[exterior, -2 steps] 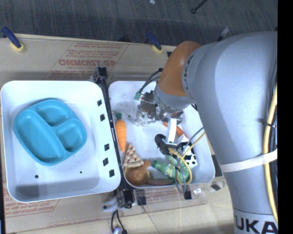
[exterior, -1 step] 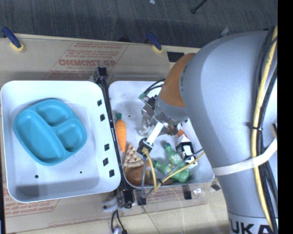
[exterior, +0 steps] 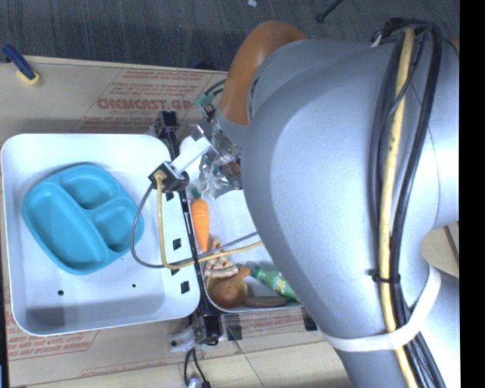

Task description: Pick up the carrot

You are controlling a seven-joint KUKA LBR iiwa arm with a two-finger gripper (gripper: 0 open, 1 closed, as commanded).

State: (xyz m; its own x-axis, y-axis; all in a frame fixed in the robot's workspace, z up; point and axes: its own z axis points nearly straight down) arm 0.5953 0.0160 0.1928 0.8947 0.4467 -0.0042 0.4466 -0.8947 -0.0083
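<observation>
Overhead slanted view of the bench (exterior: pixel 105 87) with two shallow white bins side by side; at the near edge, a clamp and cable fitting (exterior: pixel 200 334) sit at the foot of the divider between the bins; just beyond it, in the near part of the right bin (exterior: pixel 234 208), lie a brown rounded item (exterior: pixel 226 288), a green item (exterior: pixel 273 281) to its right and a pale ridged piece (exterior: pixel 220 259) just behind, all close together and partly hidden under the arm; the carrot (exterior: pixel 200 223) lies farther in, in the right bin just beside the divider, lengthwise along it, its orange body in full view and apart from the gripper; a yellow cable (exterior: pixel 149 233) loops from the divider across the near right corner of the left bin (exterior: pixel 32 305); the left bin holds a blue compartment tray (exterior: pixel 77 217), lying flat toward its left and middle; the grey arm (exterior: pixel 339 176) enters from the right and covers most of the right bin; its orange band (exterior: pixel 246 63) shows at the far side; the gripper (exterior: pixel 214 168) hangs just beyond the carrot's far end, above the far part of the right bin; whether the fingers are wide or narrow cannot be told, as the wrist hardware hides them; a blue and yellow item (exterior: pixel 20 65) lies at the far left corner of the bench.
</observation>
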